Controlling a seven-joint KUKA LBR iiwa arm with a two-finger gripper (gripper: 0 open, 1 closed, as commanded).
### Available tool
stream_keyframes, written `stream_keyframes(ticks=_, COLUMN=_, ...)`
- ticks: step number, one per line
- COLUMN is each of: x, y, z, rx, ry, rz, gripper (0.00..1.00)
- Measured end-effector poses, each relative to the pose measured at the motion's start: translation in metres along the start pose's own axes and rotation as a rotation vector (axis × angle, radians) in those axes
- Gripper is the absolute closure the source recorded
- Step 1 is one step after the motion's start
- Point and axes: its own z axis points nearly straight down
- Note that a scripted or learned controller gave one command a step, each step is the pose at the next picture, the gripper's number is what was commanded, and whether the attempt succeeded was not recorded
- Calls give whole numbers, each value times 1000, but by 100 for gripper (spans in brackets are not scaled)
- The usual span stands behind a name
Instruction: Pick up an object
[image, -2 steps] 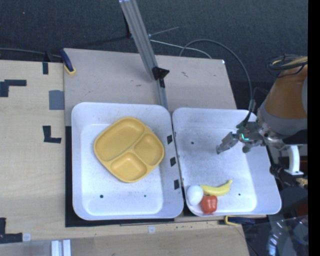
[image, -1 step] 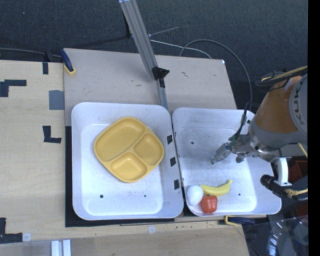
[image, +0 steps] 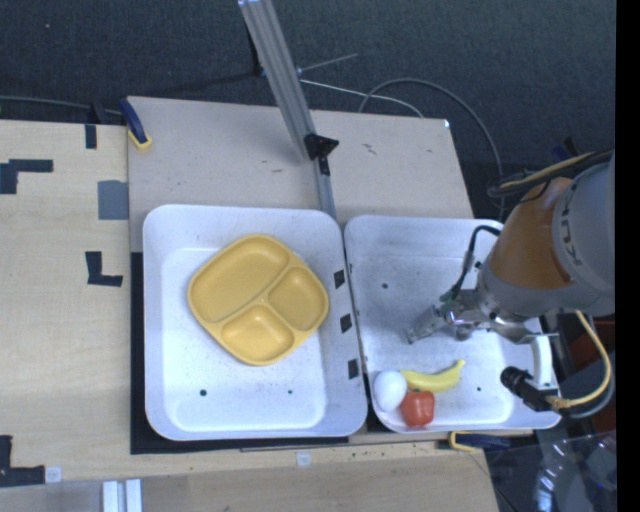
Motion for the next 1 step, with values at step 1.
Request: stream_keyframes(ticks=1, x=1, y=1, z=-13, rx=-4, ry=1, rz=-1, gripper=100)
